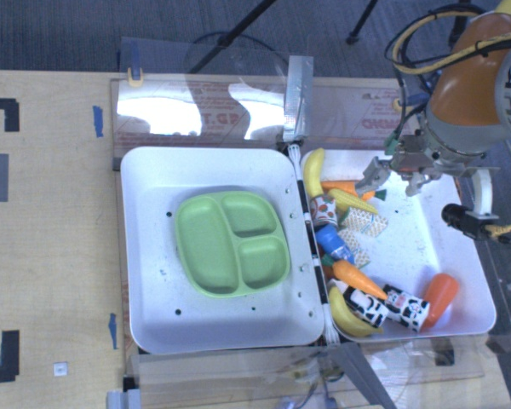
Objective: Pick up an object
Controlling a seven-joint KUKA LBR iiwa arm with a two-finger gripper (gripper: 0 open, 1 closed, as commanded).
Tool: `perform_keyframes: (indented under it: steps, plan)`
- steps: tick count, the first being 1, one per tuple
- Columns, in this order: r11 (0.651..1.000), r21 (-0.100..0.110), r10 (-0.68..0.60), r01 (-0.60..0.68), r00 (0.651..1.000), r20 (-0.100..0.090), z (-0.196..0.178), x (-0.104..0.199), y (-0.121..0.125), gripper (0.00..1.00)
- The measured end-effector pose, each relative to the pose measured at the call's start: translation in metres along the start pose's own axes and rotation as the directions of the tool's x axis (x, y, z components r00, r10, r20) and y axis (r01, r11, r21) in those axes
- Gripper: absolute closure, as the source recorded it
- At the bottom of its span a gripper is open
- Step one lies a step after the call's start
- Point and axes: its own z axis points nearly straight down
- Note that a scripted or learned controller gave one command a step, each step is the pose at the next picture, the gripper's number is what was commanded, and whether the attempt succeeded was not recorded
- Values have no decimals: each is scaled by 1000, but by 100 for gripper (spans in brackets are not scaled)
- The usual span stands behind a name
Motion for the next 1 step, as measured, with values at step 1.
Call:
perform_keyframes:
  steps: [1]
  plan:
    - [998,-4,68,-68,998,1,88,-14,45,0]
